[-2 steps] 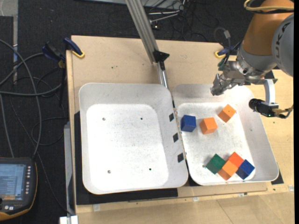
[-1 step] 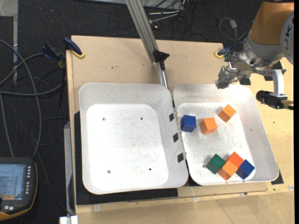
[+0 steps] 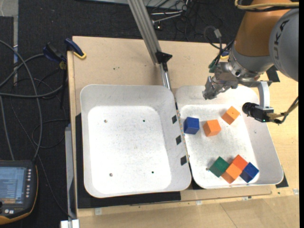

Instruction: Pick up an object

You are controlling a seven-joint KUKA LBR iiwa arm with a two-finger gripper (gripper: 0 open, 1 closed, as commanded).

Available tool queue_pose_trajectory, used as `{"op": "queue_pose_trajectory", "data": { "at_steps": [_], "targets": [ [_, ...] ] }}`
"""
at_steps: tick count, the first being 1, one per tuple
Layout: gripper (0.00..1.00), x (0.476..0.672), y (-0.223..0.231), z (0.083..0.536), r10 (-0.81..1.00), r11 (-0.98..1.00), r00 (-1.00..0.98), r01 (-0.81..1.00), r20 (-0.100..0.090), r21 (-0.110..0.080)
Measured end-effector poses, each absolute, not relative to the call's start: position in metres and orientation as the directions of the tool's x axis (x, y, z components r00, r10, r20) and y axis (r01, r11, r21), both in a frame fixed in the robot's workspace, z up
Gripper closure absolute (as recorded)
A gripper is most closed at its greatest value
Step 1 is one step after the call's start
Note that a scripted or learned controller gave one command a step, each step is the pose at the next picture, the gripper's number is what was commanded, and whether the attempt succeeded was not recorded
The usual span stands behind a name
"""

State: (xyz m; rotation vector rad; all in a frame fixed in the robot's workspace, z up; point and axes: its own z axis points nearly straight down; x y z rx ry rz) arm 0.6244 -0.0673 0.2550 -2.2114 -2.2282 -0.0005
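Seven blocks lie in the right bin (image 3: pixel 266 141); nearest the gripper (image 3: pixel 209 94), at upper centre-right of the frame, are the blue block (image 3: pixel 191 125) and orange block (image 3: pixel 212 127), just below it; its grip state I cannot tell.

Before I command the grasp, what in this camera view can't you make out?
- Hand: too small and dark to judge.
- Cluster of green cube, orange cubes and blue cube: touching or stacked, unclear.
- Arm: cut off by the right edge.
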Motion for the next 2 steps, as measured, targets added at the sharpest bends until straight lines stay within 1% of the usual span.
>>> {"op": "queue_pose_trajectory", "data": {
  "at_steps": [1,2],
  "targets": [
    [1.00,0.603,-0.019,0.260,1.000,0.008,-0.008,1.000,0.002,-0.001],
    [1.00,0.566,0.027,0.250,1.000,0.008,-0.008,1.000,0.001,-0.004]
  ]
}}
